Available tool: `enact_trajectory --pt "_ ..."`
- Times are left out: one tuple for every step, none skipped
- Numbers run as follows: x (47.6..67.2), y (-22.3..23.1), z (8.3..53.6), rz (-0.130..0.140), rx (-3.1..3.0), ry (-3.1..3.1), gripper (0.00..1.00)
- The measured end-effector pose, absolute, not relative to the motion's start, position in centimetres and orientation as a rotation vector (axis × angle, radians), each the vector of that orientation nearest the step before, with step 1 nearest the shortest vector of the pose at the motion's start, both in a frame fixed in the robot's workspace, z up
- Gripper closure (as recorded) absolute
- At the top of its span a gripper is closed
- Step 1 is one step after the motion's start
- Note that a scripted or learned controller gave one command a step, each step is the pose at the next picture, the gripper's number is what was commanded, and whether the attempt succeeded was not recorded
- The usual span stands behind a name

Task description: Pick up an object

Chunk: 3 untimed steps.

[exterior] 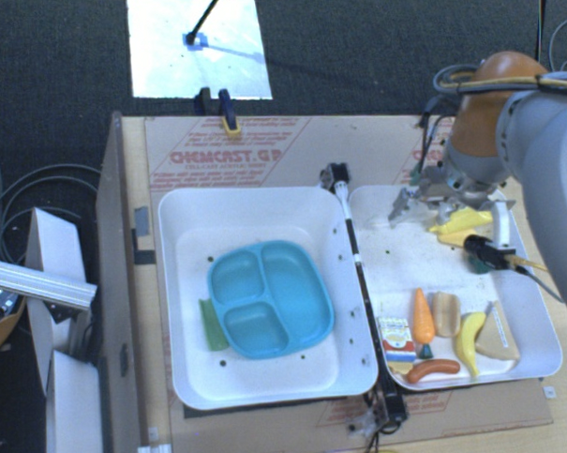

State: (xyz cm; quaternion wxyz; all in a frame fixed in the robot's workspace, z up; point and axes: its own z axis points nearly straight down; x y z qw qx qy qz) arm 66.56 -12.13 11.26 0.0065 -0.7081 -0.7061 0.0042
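My gripper (406, 204) hangs over the far end of the right bin (531, 299), low near its floor, with the grey arm coming in from the right. A yellow piece (458, 226) lies just to the right of the gripper, partly under the wrist. Nothing shows between the gripper's tips. At the near end of the same bin lie an orange carrot (422, 316), a tan bread piece (446, 311), a yellow banana (470, 340), a pale wedge (499, 339), a red sausage (430, 370) and a small white packet with red print (394, 334).
The left bin (187, 272) holds a blue divided plate (268, 297) with a green strip (213, 325) at its left edge. A black and white rod (347, 229) runs along the ridge between the two bins. Bare bin floor lies between the gripper and the carrot.
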Motion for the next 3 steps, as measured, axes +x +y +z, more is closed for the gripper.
enact_trajectory --pt "62.2 -11.3 18.3 -0.006 -2.223 -2.225 0.00" --pt "57.7 -14.2 10.1 0.008 -2.221 -2.214 0.00" --pt "66.4 -16.8 8.2 0.030 -2.206 -2.203 0.00"
